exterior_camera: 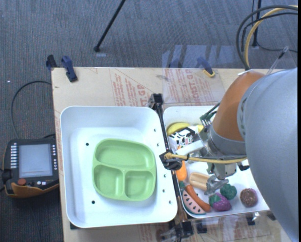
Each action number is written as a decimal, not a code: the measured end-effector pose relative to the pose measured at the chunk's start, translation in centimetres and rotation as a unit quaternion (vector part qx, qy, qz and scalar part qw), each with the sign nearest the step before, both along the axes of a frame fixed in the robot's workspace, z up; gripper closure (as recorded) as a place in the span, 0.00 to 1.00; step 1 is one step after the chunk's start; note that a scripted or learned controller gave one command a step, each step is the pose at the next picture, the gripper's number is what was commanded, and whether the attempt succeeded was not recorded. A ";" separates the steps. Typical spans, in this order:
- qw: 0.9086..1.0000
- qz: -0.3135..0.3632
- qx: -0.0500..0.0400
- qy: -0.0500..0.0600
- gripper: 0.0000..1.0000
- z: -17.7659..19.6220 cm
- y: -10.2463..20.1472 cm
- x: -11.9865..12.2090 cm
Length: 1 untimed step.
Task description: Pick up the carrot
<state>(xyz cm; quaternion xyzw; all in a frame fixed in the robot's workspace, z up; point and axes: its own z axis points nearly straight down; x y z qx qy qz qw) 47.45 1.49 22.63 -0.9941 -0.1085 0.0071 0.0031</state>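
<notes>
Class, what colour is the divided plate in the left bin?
Light green; the divided plate shows clearly in the camera view.

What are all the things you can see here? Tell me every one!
left bin: 1, white, left half of the bench
divided plate: 1, light green, inside the left bin
right bin: 1, white, partly under the arm
carrot: 1, orange, near the right bin's front
watermelon slice: 1, red and green, front edge of the right bin
banana: 1, yellow, back of the right bin
round brown toy: 1, front right of the right bin
handheld screen: 1, black and orange, floor at left
arm: 1, grey with orange band, from the right
pincer: 1, over the right bin
</notes>
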 end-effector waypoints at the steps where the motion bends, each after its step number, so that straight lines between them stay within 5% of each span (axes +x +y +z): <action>1: 1.000 -0.006 0.000 0.002 0.00 -4.3 -0.7 -0.1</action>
